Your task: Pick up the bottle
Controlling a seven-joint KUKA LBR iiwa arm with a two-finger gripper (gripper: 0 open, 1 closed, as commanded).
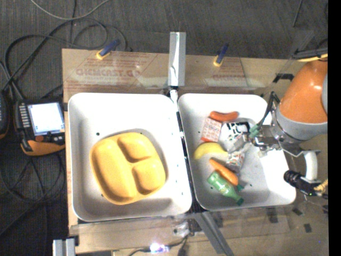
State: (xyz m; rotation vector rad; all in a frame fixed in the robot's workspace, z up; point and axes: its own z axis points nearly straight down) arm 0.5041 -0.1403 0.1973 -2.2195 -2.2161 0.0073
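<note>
Camera view: one green bottle (224, 188)

Dark grey carpet floor (160, 9) around a wooden bench (154, 71).
Strewn with black and pale cables (64, 20) at upper left; beside the bench's left edge, a small lit screen (45, 117) on an orange-based device. Blue-and-yellow clamps (107, 48) on the far edge, an upright metal post (177, 57) between.

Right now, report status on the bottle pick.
Gripper low over right bin, grasp unclear. Bottle lying free at front. Carrot touching it.
</note>
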